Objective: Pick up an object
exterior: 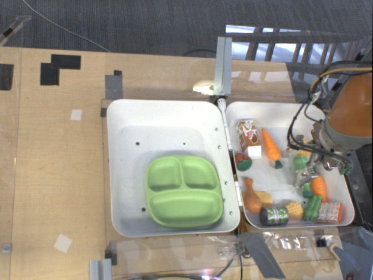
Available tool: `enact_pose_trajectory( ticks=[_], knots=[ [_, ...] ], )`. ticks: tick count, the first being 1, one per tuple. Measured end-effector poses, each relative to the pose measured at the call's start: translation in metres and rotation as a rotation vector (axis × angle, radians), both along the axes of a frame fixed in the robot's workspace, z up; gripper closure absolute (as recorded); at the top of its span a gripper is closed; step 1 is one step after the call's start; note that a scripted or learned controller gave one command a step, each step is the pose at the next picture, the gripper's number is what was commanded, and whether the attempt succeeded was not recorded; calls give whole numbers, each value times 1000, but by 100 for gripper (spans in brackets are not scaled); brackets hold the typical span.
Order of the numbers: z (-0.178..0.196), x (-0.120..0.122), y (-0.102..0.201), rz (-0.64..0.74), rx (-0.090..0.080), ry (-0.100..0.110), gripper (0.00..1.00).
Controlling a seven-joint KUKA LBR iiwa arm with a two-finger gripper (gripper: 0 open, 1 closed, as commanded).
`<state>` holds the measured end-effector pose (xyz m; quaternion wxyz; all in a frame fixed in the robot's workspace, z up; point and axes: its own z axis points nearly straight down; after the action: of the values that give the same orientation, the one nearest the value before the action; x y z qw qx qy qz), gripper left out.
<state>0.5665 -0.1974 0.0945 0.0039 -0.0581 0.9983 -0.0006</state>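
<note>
The right bin (289,111) holds several toy foods. Among them are a carrot (270,144), a printed packet (247,132), a white cube (254,152), a drumstick (252,197), a dark can (274,216), a corn cob (295,209) and a red box (330,212). My gripper (308,174) hangs low over the right side of this bin. It sits between a green piece (300,161) and a small orange piece (319,186). Its wrist hides what lies directly beneath it.
The left bin (128,156) holds a green divided plate (184,190) toward its front. A metal post (223,63) stands behind the wall between the two bins. Cables (303,112) loop off the arm above the right bin's far corner.
</note>
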Motion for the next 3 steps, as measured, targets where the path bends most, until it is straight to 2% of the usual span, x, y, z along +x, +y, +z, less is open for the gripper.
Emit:
enact_pose_trajectory(
  ticks=[1, 2, 3],
  knots=[
    [-6, 74, 74, 169, 1, -6, 0],
    [-3, -38, 114, 45, -2, -7, 0],
    [-5, 54, 92, 426, -5, -7, 0]
  ],
)
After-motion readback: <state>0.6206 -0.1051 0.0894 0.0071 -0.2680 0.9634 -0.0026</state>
